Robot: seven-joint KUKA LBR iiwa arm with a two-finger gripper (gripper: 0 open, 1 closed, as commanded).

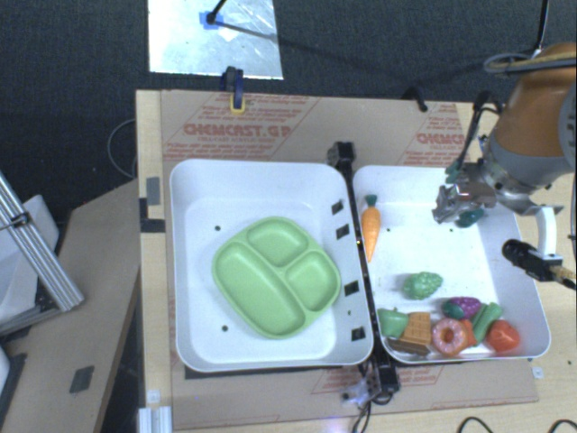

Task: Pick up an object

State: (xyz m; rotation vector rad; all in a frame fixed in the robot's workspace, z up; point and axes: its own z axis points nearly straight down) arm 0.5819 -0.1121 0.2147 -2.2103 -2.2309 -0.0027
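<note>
Arm (532, 115) cut off at right edge. End effector (458, 206) over right bin (527, 287) far side, small green item (471, 215) at tips; grip state unclear.

The grey arm (532, 124) with its orange band reached in from the right, and its pincer (458, 204) pointed down and to the left.
</note>
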